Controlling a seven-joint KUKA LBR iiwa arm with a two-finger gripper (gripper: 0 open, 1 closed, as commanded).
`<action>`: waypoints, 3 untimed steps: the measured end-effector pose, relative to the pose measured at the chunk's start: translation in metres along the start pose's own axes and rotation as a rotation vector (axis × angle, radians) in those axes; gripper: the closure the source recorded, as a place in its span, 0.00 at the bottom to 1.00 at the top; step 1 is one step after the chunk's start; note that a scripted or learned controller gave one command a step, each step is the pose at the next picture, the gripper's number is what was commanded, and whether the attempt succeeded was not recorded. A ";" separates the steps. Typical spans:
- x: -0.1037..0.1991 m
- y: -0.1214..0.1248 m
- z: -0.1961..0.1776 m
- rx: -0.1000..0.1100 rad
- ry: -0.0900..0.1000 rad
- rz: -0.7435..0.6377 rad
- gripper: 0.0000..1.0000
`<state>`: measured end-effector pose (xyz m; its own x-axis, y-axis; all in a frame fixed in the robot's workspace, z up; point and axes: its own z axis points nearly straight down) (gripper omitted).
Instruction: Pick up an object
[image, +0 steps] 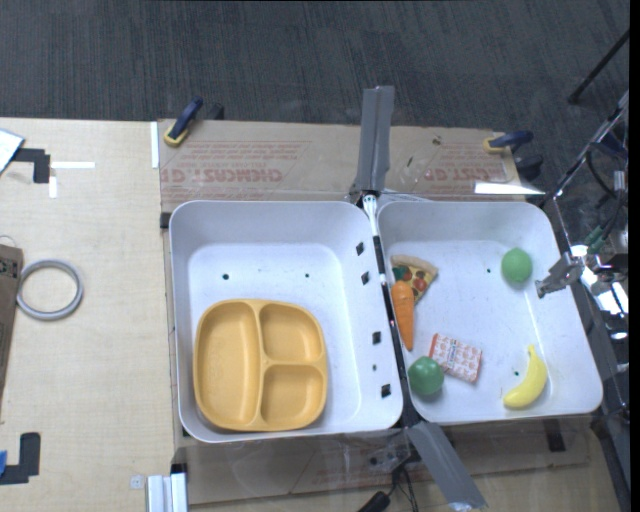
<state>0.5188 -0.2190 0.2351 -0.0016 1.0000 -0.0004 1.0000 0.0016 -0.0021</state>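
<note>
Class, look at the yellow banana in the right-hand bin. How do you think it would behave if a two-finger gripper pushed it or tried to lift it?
The banana looks smooth and glossy, so it is probably a stiff toy and may slip between fingers. Its curve suggests that it would pivot or spin when pushed, not roll straight. It lies close to the right bin's corner wall, which could block a clean approach.

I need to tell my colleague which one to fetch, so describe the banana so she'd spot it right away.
Look in the right-hand white bin, toward its near right corner. The banana lies there alone, near the right wall. It is the only yellow, curved thing in that bin; the others are green balls, a carrot, a pizza slice and a small packet.
</note>
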 end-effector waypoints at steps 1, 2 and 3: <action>0.000 0.001 -0.008 0.001 -0.001 -0.002 1.00; 0.016 -0.002 -0.206 -0.001 -0.002 -0.156 1.00; 0.083 0.009 -0.103 0.000 -0.001 -0.142 1.00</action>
<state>0.5277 -0.1358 0.3378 -0.1432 0.9897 -0.0007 0.9897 0.1432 -0.0024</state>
